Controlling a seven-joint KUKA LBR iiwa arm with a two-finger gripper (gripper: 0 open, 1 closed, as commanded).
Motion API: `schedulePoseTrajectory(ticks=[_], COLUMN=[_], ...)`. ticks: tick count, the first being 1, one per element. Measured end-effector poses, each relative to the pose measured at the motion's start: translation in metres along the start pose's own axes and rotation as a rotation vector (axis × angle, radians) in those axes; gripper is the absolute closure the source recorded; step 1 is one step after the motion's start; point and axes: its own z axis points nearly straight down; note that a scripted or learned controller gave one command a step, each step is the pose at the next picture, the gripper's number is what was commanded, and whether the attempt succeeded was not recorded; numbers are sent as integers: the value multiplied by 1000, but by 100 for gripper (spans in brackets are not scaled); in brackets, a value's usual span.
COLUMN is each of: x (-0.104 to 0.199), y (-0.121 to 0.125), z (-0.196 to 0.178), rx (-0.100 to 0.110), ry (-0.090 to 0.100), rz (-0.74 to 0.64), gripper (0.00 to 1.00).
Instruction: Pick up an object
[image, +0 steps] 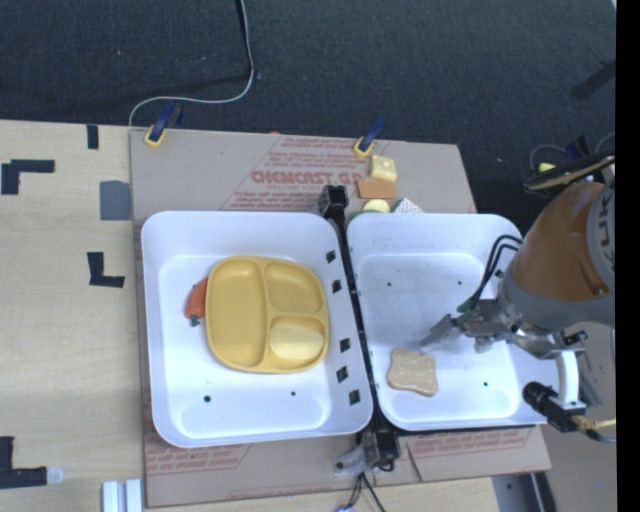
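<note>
**Bench stock, overhead slant view: two bins, one arm**

Camera view. Landmark for all places: the black divider (343, 300) where the two white bins meet.

1. Left bin (165, 300), left of the divider. Holds a yellow sectioned plate (266, 313), near the middle, standing off from the divider by a strip of bare white floor. An orange-red item (196, 298) shows partly from under the plate's far side from the divider. Bare floor runs along the bin's lower wall.

2. Right bin (420, 250), right of the divider. Holds one tan, bread-like piece (412, 371), low in the bin, near the divider and near the lower wall, lying flat. The upper half of the floor is bare.

3. End effector (440, 332), on the grey arm (565, 265) entering from the side away from the divider. Its tip hangs just above and right of the tan piece, nothing seen between the fingers; whether they are spread or closed cannot be told.

4. Small blocks (378, 180), yellow and orange, on the cardboard-covered tabletop (200, 170) just above the divider's top end, outside both bins.
</note>
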Motion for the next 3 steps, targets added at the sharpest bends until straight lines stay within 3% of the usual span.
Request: schedulePoseTrajectory(ticks=[1,2,3], x=[47,46,123], y=[-2,-1,68], z=[65,53,-44], rx=[4,5,-13], ry=[0,2,-1], rz=[-3,-1,-9], gripper=[0,100,100])
